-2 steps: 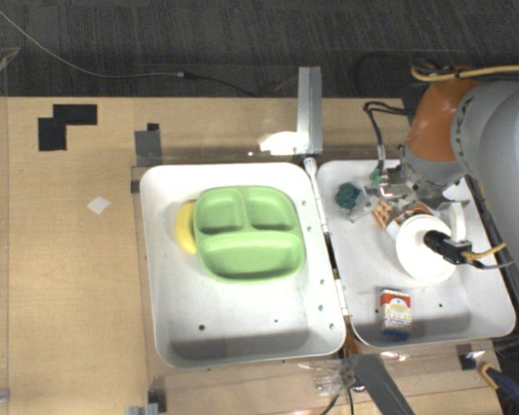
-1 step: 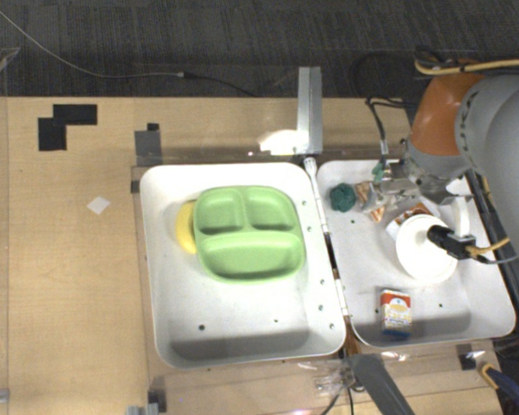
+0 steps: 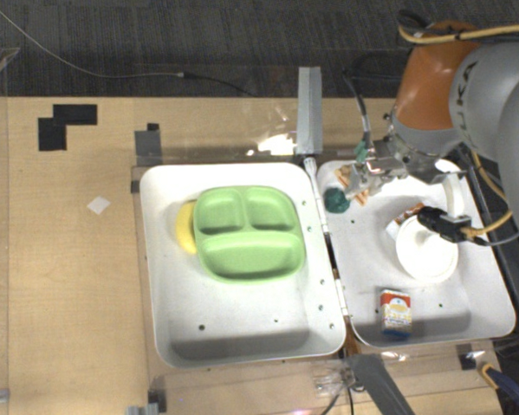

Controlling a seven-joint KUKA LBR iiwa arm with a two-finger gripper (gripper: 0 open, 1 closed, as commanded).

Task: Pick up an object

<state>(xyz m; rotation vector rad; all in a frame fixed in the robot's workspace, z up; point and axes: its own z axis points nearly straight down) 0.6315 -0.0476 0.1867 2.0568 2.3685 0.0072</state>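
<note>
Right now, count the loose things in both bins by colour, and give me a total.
Green: 2, the tray and the small ball
Yellow: 1, the piece tucked under the tray's left edge
White: 1, the round dish
Orange and white: 1, the small carton
Total: 5
</note>
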